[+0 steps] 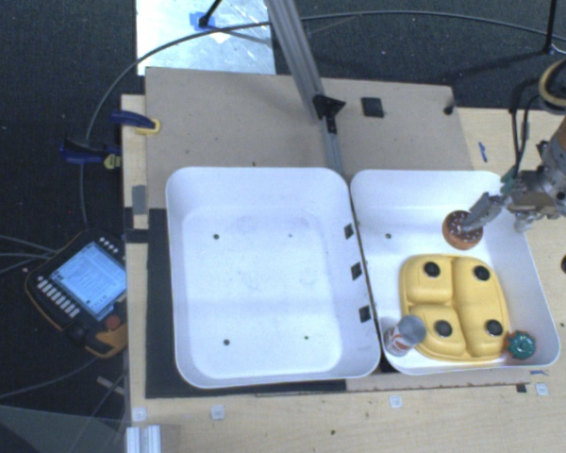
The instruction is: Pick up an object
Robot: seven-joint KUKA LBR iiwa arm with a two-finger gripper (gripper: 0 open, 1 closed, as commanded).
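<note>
The right bin (396,206) holds a large yellow block (456,310) with four black dots, lying in its near half. A brown round piece (462,230) sits just behind the block, toward the bin's far right. A small grey-topped can (404,333) rests at the block's near-left corner, and a teal ball (521,345) at its near-right corner. My gripper (483,211) reaches in from the right, over the bin's right rim. Its tip is right at the brown round piece's upper edge; whether it touches the piece is unclear.
The left bin (255,272) stands beside the right one, with a shared rim between them. A metal pole (297,45) slants over the bench behind the bins. A teach pendant (80,291) lies on the floor to the left, among cables.
</note>
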